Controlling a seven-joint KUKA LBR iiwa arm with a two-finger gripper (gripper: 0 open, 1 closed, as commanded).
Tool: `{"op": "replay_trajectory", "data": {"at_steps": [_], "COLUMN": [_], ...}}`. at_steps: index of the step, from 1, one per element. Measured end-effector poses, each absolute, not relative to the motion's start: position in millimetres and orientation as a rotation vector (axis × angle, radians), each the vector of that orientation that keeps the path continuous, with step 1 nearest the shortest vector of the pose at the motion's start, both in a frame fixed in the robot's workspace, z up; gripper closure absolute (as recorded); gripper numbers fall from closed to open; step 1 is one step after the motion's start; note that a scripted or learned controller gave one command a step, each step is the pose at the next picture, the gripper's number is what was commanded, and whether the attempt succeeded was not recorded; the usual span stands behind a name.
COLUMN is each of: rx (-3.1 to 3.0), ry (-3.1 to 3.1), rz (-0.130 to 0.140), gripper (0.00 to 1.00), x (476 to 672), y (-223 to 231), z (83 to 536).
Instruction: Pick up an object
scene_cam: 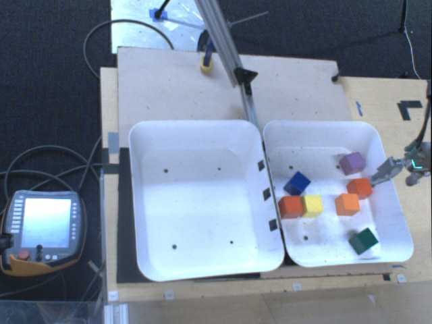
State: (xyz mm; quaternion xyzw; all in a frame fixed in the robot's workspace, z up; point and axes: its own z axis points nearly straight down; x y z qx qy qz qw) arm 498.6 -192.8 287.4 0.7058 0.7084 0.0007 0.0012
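Several small blocks lie in the right bin [388, 211]: a purple one [352, 162], a blue one [297, 183], a red-orange one [291, 206], a yellow one [312, 205], an orange one [347, 204], another red-orange one [360, 187] and a green one [364, 240]. My gripper [385, 172] reaches in low over that bin's right rim. Its tip is just right of the red-orange block beside the orange one, and no block is visibly in it.
The left bin [145, 181] sits beside the right one, with a black divider strip [267, 193] between them. A slanted metal pole [219, 29] crosses the board behind the bins. A teach pendant [40, 231] with cables lies on the floor at left.
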Motion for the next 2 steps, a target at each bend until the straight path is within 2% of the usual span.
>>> {"op": "replay_trajectory", "data": {"at_steps": [1,2], "rx": [2.22,2.222], "ry": [2.226,2.227], "rz": [-0.001,-0.003], "gripper": [0.0,0.0], "x": [507.9,503.1], "y": [-187.3,-181.9], "z": [236.3,176.2]}}
